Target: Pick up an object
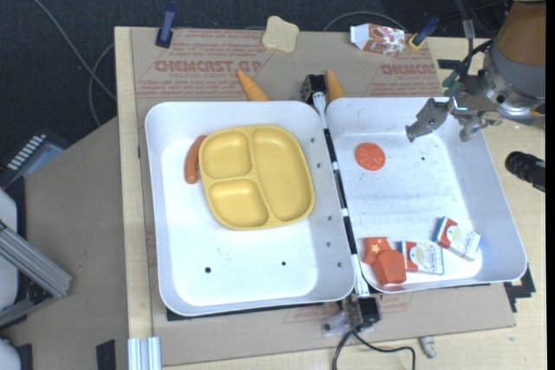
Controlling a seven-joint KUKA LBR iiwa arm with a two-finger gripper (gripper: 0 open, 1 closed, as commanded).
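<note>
The right bin (486, 212) holds a flat red round piece (370, 157) near its back left. Along its front edge lie a red block (389, 266), a small red-and-white carton (425, 256) and another carton (456, 238). My gripper (449, 119) hangs over the back right part of this bin, well to the right of the red round piece. Its two grey fingers (424, 119) are spread apart with nothing between them.
The left bin (173, 273) holds a yellow divided plate (256, 176) with a sausage (192, 160) beside its left rim. Behind the bins lie a bread slice (280, 34), two carrots (251, 86), a milk carton (378, 38) and a blue clip (166, 24).
</note>
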